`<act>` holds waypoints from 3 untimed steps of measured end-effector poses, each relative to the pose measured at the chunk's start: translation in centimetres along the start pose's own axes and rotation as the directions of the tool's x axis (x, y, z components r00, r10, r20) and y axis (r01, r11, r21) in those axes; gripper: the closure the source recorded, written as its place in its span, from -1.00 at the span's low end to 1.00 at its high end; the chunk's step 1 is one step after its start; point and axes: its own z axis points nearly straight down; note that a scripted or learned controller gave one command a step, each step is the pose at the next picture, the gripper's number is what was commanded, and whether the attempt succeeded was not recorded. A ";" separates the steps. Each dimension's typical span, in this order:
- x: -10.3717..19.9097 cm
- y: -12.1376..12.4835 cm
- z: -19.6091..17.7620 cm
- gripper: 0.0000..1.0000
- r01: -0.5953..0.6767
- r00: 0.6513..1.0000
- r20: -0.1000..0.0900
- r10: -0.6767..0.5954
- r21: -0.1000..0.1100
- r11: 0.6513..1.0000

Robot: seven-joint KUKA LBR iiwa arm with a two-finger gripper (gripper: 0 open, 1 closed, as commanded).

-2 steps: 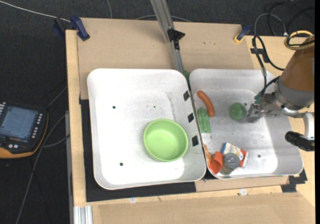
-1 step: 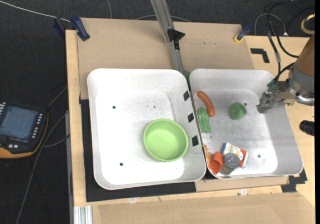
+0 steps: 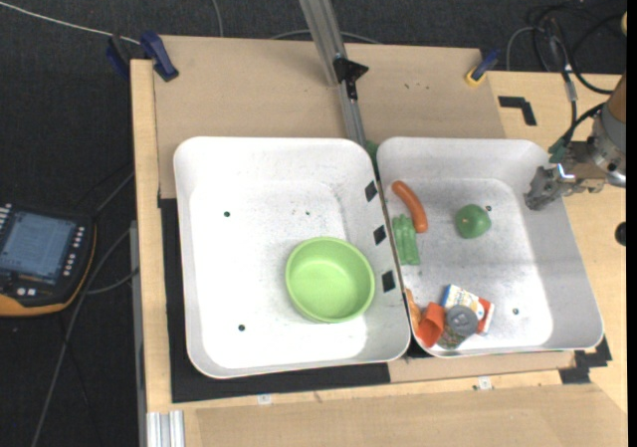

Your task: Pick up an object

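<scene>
The green bowl (image 3: pixel 329 279) sits upright near the left bin's (image 3: pixel 214 176) front right corner. The right bin (image 3: pixel 557 266) has a sausage (image 3: pixel 410 206), a green ball (image 3: pixel 473 221), and a green block (image 3: pixel 405 240) along its left edge.

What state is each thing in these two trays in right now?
Green bowl: upright, in the left bin.
Orange sausage: lying flat, right bin.
Green ball: resting apart from the others.
Gripper: over the right bin's edge, holding nothing visible.

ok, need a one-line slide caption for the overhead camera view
Gripper over the right bin's right edge; green ball and orange sausage inside, green bowl in the left bin.
</scene>
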 end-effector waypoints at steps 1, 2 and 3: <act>0.0 0.1 -3.1 1.00 0.000 1.000 0.000 0.000 0.002 1.000; 5.3 0.0 -4.1 1.00 0.004 1.000 -0.002 -0.004 0.003 1.000; 10.6 0.2 -4.9 1.00 0.004 1.000 -0.002 -0.004 0.003 1.000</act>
